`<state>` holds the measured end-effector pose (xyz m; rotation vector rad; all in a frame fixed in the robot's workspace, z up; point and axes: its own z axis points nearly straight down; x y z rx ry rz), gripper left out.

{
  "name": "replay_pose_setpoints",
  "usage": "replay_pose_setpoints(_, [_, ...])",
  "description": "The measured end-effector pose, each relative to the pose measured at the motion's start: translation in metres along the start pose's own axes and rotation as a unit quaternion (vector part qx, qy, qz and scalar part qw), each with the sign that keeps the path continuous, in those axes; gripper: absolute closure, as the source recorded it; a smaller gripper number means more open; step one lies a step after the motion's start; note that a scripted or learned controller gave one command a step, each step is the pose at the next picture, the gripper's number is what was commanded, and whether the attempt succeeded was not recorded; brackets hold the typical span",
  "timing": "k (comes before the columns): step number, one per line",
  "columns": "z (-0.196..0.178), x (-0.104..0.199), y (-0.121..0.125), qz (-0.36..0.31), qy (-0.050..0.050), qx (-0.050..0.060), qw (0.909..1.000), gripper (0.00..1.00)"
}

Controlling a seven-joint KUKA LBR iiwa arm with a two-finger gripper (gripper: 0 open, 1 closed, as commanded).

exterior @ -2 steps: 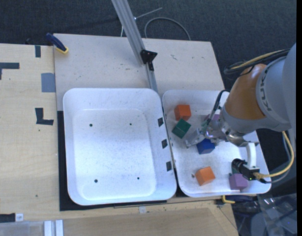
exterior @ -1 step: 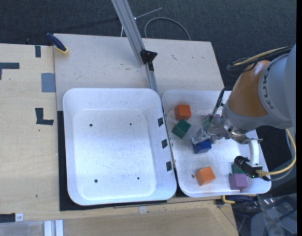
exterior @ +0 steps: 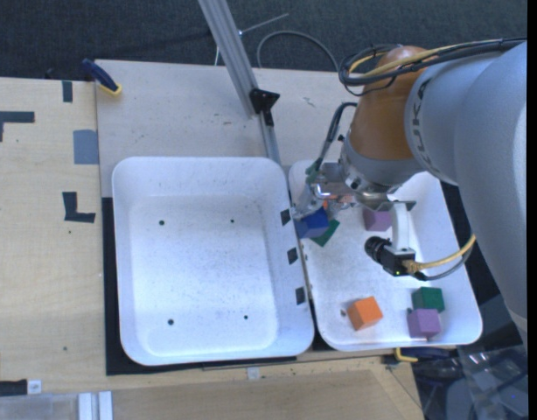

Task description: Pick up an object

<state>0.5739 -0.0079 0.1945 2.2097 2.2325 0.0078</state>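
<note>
My gripper (exterior: 321, 198) hangs over the left part of the right bin (exterior: 337, 274), close to the wall between the two bins. A blue block (exterior: 314, 224) sits directly below its tip, with a dark green piece (exterior: 330, 232) poking out from under the block's right side. Whether the gripper touches the blue block cannot be told. A purple block (exterior: 377, 220) lies to its right, partly behind the wrist. Near the bin's front lie an orange block (exterior: 365, 312), a green block (exterior: 428, 299) and another purple block (exterior: 423, 323).
The left bin (exterior: 198, 166) stands beside the right one, sharing a raised rim. A slanted metal pole (exterior: 233, 51) runs from the top down to the bins' back edge. A black camera and yellow cable (exterior: 393, 259) hang off the wrist over the right bin.
</note>
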Motion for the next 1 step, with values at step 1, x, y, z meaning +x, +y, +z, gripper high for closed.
replay_pose_setpoints(1, [0.0037, 0.0793, 0.0267, 0.000, 0.000, 0.002, 1.0000, 1.00])
